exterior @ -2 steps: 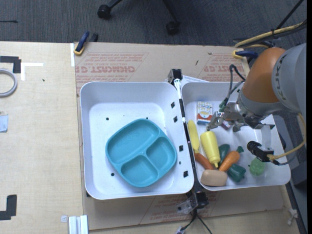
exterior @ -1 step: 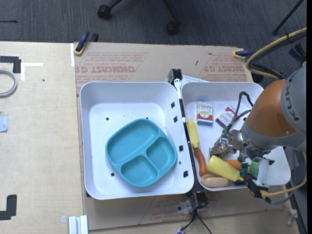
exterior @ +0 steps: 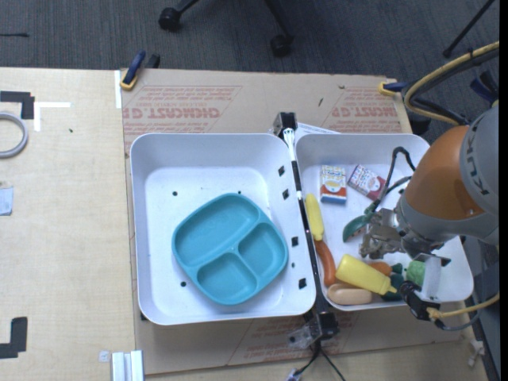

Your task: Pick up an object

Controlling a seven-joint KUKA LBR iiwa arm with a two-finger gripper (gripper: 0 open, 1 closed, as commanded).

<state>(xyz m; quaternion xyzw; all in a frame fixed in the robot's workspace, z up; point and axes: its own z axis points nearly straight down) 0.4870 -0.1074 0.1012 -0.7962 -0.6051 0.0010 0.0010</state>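
The right bin (exterior: 413, 143) holds several small toys: a yellow banana-like piece (exterior: 314, 216), an orange sausage (exterior: 325, 262), a yellow bottle shape (exterior: 362, 274), a tan bun (exterior: 349, 295), a green leafy piece (exterior: 355, 226), a small blue and white box (exterior: 334, 184) and a red-patterned packet (exterior: 366, 180). My gripper (exterior: 379, 243) is low in this bin, just right of the green piece and above the yellow bottle shape. The wrist hides its fingertips.
The left bin (exterior: 151, 213) holds a blue divided plate (exterior: 229, 248). Both bins sit on a brown cardboard sheet (exterior: 198, 105) on the wooden bench. Cables and clips lie at the bins' front edge (exterior: 317, 328). The arm's orange band (exterior: 448, 185) overhangs the right bin's right side.
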